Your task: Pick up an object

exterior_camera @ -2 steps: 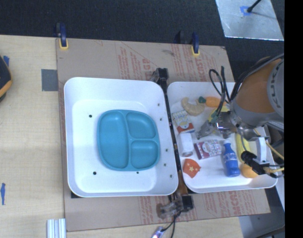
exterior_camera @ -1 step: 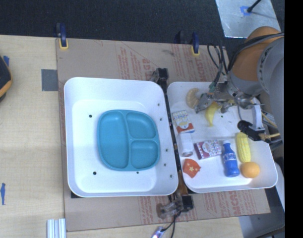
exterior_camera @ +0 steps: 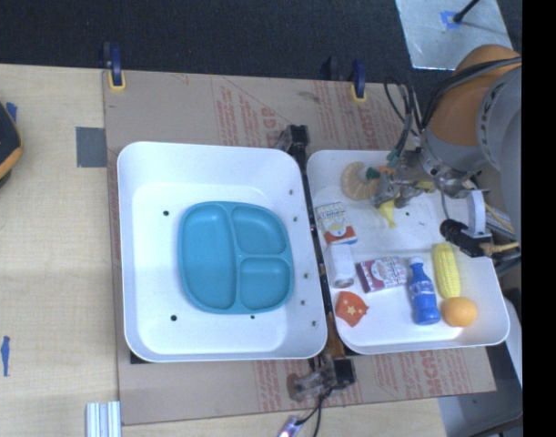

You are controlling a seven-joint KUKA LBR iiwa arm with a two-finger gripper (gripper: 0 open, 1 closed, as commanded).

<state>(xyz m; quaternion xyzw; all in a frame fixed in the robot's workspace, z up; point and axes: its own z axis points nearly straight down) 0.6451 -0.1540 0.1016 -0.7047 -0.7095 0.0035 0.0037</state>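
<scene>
Nearest the camera, the orange fruit (exterior_camera: 459, 312) lies well below the hand (exterior_camera: 393, 192); it looks light, firm and smooth, best pinched across its middle. Whether the hand is clenched cannot be told.

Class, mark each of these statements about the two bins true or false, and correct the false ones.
1. The blue divided tray lies in the left bin. True.
2. The blue bottle stands on the cardboard outside the bins. False: it lies in the right bin.
3. The corn cob lies beside the blue bottle. True.
4. The orange fruit sits in the blue divided tray. False: it sits in the right bin, near the corn cob.
5. The gripper is over the left bin. False: it is over the right bin's far end.
</scene>
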